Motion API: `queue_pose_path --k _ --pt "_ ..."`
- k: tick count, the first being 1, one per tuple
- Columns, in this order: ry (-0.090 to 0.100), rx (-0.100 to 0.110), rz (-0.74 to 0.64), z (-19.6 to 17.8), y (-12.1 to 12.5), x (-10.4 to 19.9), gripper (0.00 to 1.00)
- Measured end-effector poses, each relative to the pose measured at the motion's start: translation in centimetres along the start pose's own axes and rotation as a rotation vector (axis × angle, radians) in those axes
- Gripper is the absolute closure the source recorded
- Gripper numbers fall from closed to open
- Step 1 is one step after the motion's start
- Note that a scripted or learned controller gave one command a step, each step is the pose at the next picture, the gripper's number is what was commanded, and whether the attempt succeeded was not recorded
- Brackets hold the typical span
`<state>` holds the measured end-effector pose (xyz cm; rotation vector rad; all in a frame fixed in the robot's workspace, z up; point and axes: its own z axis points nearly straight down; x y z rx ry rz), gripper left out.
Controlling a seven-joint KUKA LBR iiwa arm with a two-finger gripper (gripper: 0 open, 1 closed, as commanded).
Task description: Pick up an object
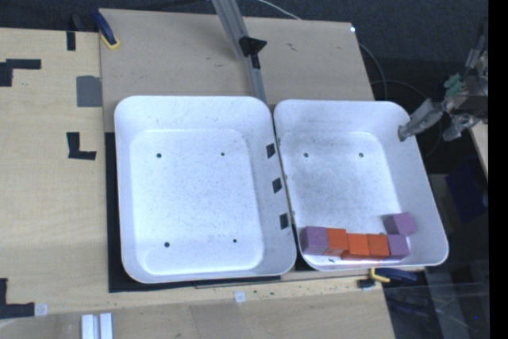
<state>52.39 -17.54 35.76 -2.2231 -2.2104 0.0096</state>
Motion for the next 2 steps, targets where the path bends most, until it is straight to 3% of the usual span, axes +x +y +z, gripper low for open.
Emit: queue_pose_path --k 1,2 --pt "0.002 0.001 -0.011 14.2 1.7 10.7 0.0" --pt "-0.001 -0.003 -0.005 16.8 1.2 9.1 0.0"
